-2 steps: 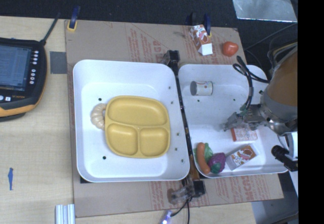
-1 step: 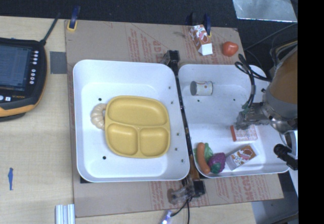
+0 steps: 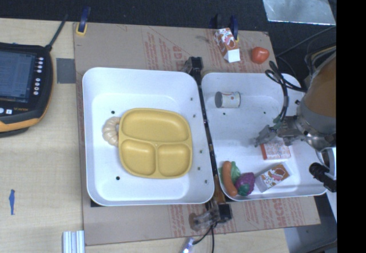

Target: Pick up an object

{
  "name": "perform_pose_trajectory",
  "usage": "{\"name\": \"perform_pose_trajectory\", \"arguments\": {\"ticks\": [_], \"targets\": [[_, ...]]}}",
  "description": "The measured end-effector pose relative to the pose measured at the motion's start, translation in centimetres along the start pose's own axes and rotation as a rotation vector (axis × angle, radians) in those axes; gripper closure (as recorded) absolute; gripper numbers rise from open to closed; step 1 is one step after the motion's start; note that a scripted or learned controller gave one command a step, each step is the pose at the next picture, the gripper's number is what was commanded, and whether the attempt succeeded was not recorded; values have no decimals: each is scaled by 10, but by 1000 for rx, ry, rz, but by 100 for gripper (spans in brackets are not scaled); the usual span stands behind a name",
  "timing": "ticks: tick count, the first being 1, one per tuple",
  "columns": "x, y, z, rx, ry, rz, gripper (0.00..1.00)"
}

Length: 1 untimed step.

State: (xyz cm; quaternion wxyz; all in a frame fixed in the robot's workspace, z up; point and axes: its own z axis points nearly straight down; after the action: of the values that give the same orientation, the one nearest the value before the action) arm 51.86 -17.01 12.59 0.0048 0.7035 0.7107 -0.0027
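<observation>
Bench left edge: orange-and-black handheld control pendant [image 3: 20, 86] | bench far edge, behind right bin: small printed carton [image 3: 226, 43], red ball-like item [image 3: 259, 54] beside it | near-left corner: blue mark [image 3: 12, 201]

Arm: we see our grey arm come in from the right edge of the view, its bulk a large rounded mass with an orange-brown tint at the edge.
Wrist: we see it angled down and to the left, with dark cables looping above it.
Gripper [image 3: 267, 136]: we see it low, pointing left, at mid-height of the view (its metal parts grey and blurred).
Fingers: we cannot tell how they stand; they merge into one grey shape.
Grasp: we see nothing between the fingers that we could name.
</observation>
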Motion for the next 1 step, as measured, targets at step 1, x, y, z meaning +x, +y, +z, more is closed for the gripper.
{"name": "perform_pose_trajectory", "arguments": {"ticks": [1], "targets": [[11,-10,30,-5,3,7,0]]}}
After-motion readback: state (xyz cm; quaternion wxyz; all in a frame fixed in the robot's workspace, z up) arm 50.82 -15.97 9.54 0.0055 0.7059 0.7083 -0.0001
